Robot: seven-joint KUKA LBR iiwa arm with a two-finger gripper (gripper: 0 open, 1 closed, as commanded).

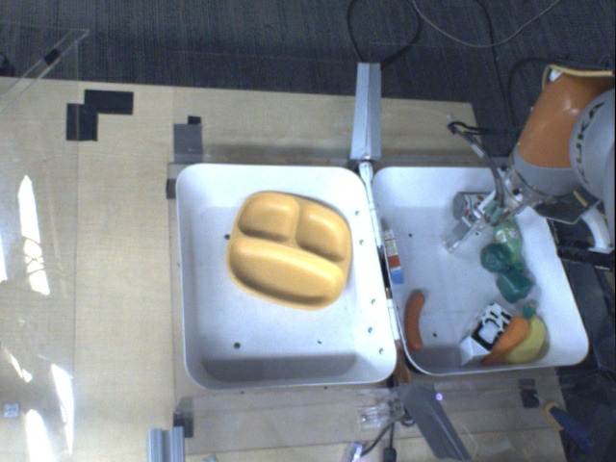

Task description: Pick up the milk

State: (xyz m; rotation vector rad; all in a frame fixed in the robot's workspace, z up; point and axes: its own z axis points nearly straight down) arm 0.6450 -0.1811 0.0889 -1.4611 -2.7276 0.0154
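Camera view is showing the gripper hanging open and holding nothing over the right bin. The milk carton is lying well below it, beside a carrot.

The grey KUKA arm with its orange band enters from the three o'clock side of the camera view, near the upper right corner. The orange section sits at about one o'clock from the wrist, and the grey wrist housing slopes down toward eight o'clock. At its end the metal two-finger gripper points toward about eight o'clock, tilted rather than vertical. Its thin silvery fingers are slightly apart, with nothing visible between them. A dark cable runs beside the wrist.
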